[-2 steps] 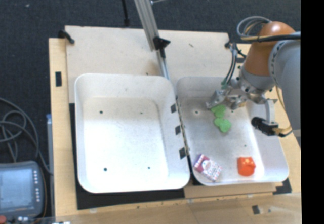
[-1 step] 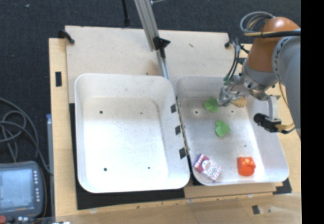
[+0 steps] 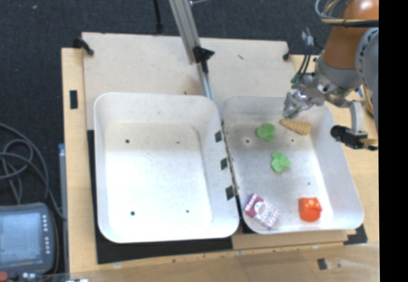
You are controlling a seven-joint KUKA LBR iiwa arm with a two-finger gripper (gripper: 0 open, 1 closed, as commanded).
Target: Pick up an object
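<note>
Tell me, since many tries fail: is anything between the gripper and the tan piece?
Nothing visible. The gripper hangs at the right bin's far edge, right beside the tan piece. The green pieces lie further left, off that path.

Two white bins (image 3: 159, 166), faintly speckled grey, sit on a pale tan bench (image 3: 146, 64) over dark charcoal flooring; in the right-hand bin (image 3: 331, 166) lie two bright green pieces (image 3: 266, 131) (image 3: 279, 161), a tan ridged wafer-like piece (image 3: 295, 126), an orange-red block (image 3: 310, 209) and a red-and-white patterned packet (image 3: 261, 211); the grey arm (image 3: 341, 70) wears an orange band (image 3: 354, 22) above its silvery gripper (image 3: 294, 107)
</note>
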